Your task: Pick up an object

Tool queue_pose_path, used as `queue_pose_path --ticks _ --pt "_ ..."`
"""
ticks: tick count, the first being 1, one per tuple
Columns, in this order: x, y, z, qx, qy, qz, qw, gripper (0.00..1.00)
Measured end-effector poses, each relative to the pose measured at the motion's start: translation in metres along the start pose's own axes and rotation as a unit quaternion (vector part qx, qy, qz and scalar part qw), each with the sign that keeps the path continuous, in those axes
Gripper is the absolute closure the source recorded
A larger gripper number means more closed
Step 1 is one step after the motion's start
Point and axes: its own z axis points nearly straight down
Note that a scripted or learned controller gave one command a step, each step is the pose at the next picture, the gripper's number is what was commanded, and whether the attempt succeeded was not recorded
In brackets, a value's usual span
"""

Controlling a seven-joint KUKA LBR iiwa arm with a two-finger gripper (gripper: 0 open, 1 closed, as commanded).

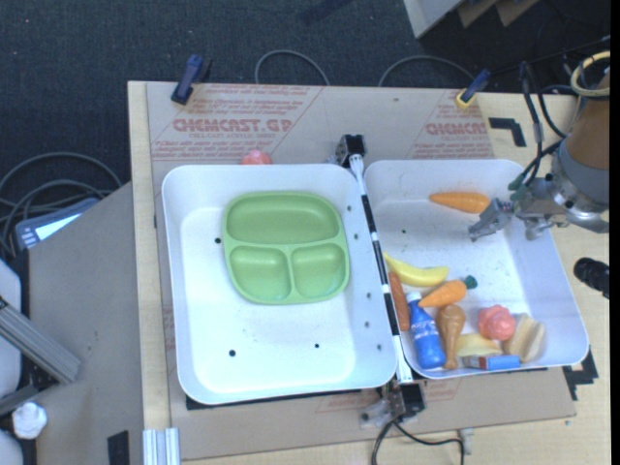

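From my seat the tool (487, 223) hangs low in the right bin (554, 260), and I cannot tell its state. The orange carrot (461, 201) lies just beside it, up and left, long axis running left-right, so that is my nearest pick.

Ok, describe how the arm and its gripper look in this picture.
The grey KUKA arm enters from the right, with an orange-brown band above its wrist. Black cables loop along it. Its small grey metal two-finger gripper has thin, dull, angular fingers and sits over the right white bin.
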Motion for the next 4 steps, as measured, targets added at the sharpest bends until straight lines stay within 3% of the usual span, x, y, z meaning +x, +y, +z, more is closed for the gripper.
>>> queue_pose_path --ticks 1,2,3,4 --pt "0.052 -0.056 0.053 0.001 0.001 0.000 1.0000 0.00" --pt "0.061 0.044 0.110 0.000 0.000 0.000 1.0000 0.00" --pt "0.004 0.109 0.024 -0.002 -0.001 0.000 1.0000 0.00" --pt "0.005 0.112 0.094 -0.005 -0.002 -0.001 1.0000 0.00"
